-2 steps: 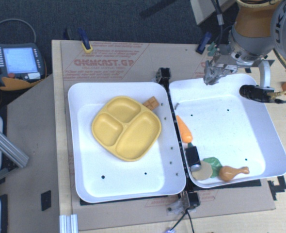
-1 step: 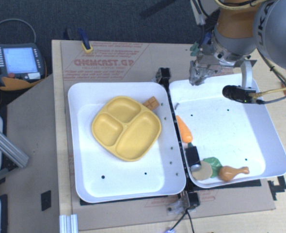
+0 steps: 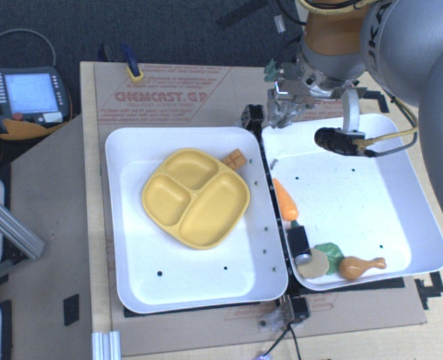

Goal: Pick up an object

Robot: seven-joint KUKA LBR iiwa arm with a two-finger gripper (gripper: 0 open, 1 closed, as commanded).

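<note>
— That carrot (image 3: 284,199), left edge of the right bin (image 3: 402,201) — slippery?
— Light, hard plastic, I'd guess; pinch across its middle. The claw (image 3: 285,111) hangs far off — can't tell its state.

We see a table topped with a brown board (image 3: 176,88) printed in faded red lettering, set on dark blue carpet (image 3: 131,13). At far left a handheld control pendant (image 3: 28,100) with a lit screen rests, near a slanted metal rail (image 3: 11,227).
</note>
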